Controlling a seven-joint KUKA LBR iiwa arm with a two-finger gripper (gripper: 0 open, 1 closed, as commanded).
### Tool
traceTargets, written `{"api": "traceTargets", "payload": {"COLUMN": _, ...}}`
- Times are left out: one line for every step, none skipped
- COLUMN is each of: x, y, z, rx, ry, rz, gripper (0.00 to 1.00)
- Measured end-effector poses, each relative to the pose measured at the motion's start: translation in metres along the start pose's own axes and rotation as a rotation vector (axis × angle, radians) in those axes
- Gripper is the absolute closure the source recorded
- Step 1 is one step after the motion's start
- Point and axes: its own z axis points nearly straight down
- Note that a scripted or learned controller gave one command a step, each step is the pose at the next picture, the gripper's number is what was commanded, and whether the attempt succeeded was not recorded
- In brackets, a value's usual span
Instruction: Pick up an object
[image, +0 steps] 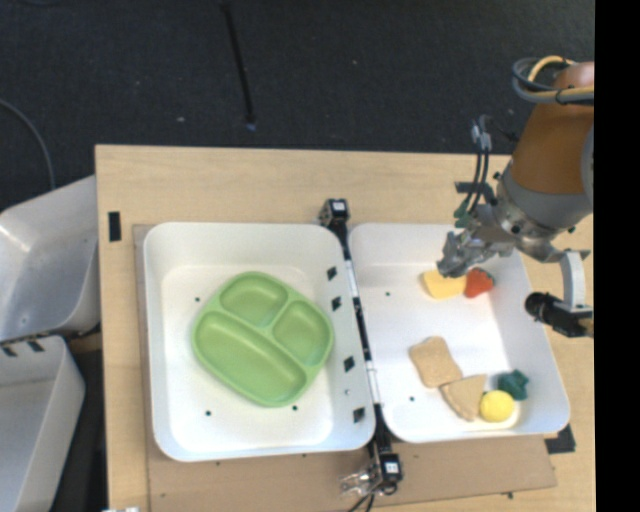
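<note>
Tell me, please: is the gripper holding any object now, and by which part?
It cannot be told. The gripper is low over the yellow piece in the right bin, beside the red piece.

Plate (262, 338) in left bin (160, 300)

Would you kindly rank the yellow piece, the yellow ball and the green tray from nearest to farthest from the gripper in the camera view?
1. Yellow piece: right bin's upper part, directly under the gripper.
2. Yellow ball: right bin's lower right corner, beside the tan pieces.
3. Green tray: in the left bin, across the divider.
</note>
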Motion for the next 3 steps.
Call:
{"api": "traceTargets", "payload": {"x": 0.057, "y": 0.009, "z": 0.013, "rx": 0.003, "ry": -0.001, "rz": 0.002, "gripper": 1.0}}
{"api": "traceTargets", "payload": {"x": 0.112, "y": 0.03, "z": 0.016, "rx": 0.001, "ry": 0.0, "rz": 0.002, "gripper": 1.0}}
{"api": "traceTargets", "payload": {"x": 0.168, "y": 0.034, "z": 0.027, "rx": 0.003, "ry": 0.0, "rz": 0.002, "gripper": 1.0}}
